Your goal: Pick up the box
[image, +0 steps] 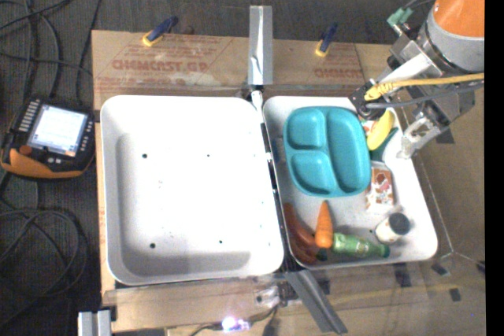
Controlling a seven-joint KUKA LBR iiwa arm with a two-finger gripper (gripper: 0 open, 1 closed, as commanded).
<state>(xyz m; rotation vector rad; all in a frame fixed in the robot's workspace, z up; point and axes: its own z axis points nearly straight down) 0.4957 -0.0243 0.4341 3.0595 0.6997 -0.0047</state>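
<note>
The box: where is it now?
The box lies flat in the right bin, near its right wall, beside the teal tray and above the small jar.

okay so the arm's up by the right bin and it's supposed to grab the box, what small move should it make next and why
Probably shift the gripper toward the near side of the right bin until it is over the box, then descend. The gripper sits at the bin's far right edge beside the banana, while the box lies flat between the teal tray and the bin's right wall.

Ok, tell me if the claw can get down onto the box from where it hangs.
Probably yes. The box lies flat by the right bin's wall, top uncovered, between the teal tray and that wall. The claw hangs just above it; the gap is tight.
</note>
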